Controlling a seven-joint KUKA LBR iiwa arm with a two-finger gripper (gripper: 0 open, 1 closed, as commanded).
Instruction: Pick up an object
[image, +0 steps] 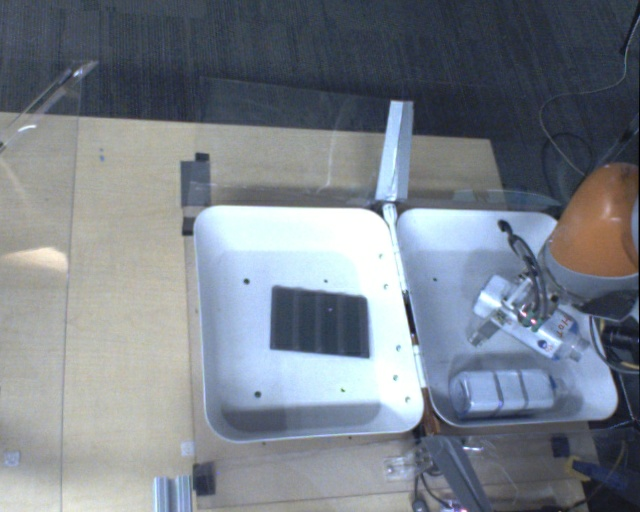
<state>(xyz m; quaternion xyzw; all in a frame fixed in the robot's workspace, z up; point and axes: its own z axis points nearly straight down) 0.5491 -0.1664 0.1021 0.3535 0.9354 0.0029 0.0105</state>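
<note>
Camera view | gripper (492, 322) jaws unclear, above right bin (440, 250) | grey block (503, 392) near

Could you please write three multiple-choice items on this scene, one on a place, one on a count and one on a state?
1. Where does the dark ribbed rectangular object lie?
A. left bin
B. right bin
C. on the bench

2. How many white bins stand on the bench?
A. one
B. two
C. three

3. How does the grey ridged object stand to the gripper?
A. lifted in it
B. lying on the bin floor, apart from it
C. outside the bins

Answers: 1 A, it lies on the floor of the left bin. 2 B, two sit side by side. 3 B, it lies near the front wall of the right bin, below the gripper in the picture.
</note>
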